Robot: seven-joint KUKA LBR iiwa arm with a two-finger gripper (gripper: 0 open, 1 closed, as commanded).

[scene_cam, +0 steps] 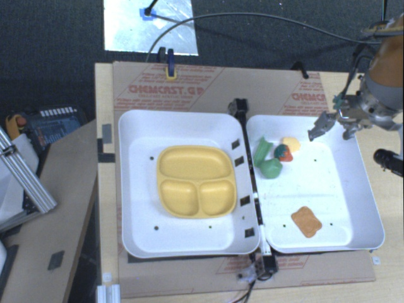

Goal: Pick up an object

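Hovering over the right bin's (369, 219) far right corner, the pincer (333, 129) has its fingers apart and empty, with the green toy (267, 160) lying leftward near that bin's far left corner.

Lab: robot arm (385, 74), cabled bench (189, 84)

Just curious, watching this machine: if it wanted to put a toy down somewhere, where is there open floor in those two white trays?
Right bin: bare middle and right side, between the green toy cluster and the brown piece. Left bin: the yellow divided tray crowds it, leaving a border strip. The gripper hangs at the right bin's top edge.
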